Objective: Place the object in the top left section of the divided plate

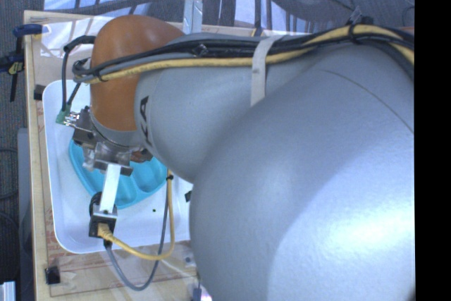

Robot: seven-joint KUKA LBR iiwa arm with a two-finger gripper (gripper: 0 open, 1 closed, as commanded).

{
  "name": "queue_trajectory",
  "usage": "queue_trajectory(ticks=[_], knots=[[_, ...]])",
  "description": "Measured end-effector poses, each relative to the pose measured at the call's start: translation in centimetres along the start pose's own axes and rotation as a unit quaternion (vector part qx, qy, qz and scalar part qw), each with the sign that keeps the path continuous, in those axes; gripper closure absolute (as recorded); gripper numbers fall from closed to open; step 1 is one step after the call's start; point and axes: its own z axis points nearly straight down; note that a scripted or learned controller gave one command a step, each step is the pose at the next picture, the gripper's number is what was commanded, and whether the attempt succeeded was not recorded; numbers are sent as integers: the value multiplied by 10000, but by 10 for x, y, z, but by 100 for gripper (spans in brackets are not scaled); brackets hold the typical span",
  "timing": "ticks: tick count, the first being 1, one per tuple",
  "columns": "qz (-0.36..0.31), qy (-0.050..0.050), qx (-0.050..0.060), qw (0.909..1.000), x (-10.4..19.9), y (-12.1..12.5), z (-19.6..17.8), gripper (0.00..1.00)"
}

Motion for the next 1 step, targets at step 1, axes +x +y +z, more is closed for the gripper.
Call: queue_trajectory(ticks=[1], knots=[[-369, 34, -44, 9993, 1, 1, 77, 100]])
